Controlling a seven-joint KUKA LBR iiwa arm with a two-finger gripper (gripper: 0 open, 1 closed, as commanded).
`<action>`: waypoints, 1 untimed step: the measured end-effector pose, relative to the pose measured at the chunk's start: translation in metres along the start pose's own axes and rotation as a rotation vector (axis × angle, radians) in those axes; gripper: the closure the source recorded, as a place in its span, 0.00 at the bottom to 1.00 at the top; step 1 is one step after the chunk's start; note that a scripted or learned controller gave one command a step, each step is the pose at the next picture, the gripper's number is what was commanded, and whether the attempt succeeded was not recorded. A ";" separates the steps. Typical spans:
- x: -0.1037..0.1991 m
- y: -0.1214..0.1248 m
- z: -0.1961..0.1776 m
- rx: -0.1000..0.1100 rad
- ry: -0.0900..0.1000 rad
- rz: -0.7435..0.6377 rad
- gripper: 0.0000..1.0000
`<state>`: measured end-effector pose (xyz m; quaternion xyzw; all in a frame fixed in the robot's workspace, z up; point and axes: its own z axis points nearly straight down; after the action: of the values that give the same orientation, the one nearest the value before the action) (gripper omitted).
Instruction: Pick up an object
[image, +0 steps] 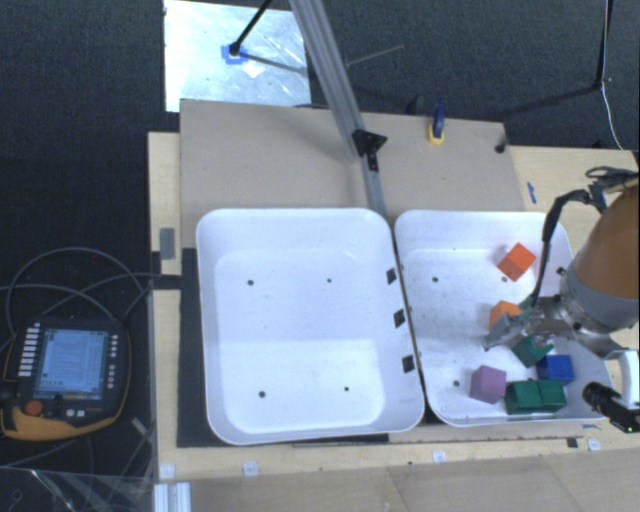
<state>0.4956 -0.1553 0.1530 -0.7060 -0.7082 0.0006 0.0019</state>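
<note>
Several blocks crowd the right bin (440, 255), so the pincer (512, 335) hangs low among them, though whether it grips anything I cannot tell.

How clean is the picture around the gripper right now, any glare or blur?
Camera view: soft overall; the gripper is blurred over the right bin, its fingertips indistinct against the orange block and dark green block. Both white bins are bright but not washed out; strong glare on the foil sheet.

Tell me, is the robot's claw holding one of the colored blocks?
Cannot be told: the gripper sits low among the blocks by a dark green block, its grip unclear.
</note>
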 end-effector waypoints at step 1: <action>-0.009 -0.001 0.040 -0.011 -0.008 0.004 0.00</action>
<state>0.4946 -0.1640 0.1133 -0.7074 -0.7068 -0.0005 -0.0046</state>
